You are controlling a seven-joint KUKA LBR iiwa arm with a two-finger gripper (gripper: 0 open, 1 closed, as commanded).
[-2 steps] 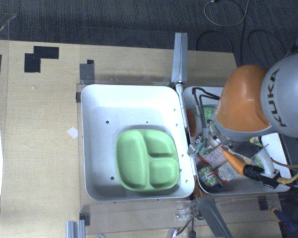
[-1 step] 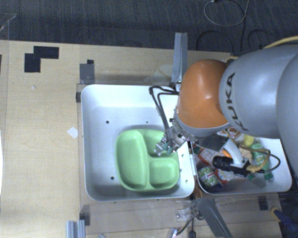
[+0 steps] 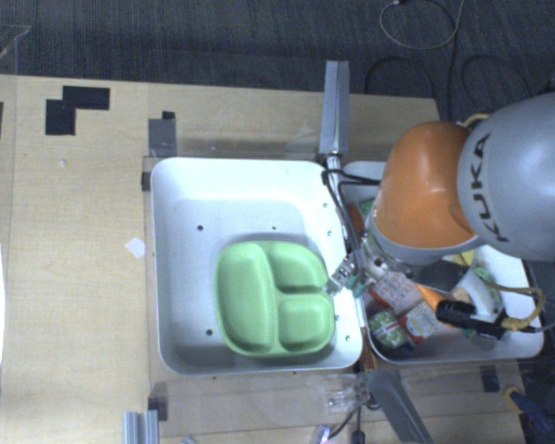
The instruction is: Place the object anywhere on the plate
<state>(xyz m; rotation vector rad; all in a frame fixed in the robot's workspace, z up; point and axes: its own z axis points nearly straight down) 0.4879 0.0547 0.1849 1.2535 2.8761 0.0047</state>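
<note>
A light green plate (image 3: 273,296) with three compartments lies in the left white bin (image 3: 190,239), toward its front right. The arm's grey and orange wrist (image 3: 425,197) hangs over the right bin (image 3: 527,340) and hides most of it. My gripper (image 3: 346,277) pokes out from under the wrist at the wall between the two bins, just right of the plate's right edge. Nothing can be made out between its tips. Several small packaged items lie in the right bin, among them a red and white packet (image 3: 394,290) and a green packet (image 3: 387,329).
An orange item (image 3: 427,296) and a white and yellow item (image 3: 476,285) lie in the right bin too. A grey metal post (image 3: 335,109) stands behind the bins. Bare wooden bench (image 3: 65,266) spreads to the left.
</note>
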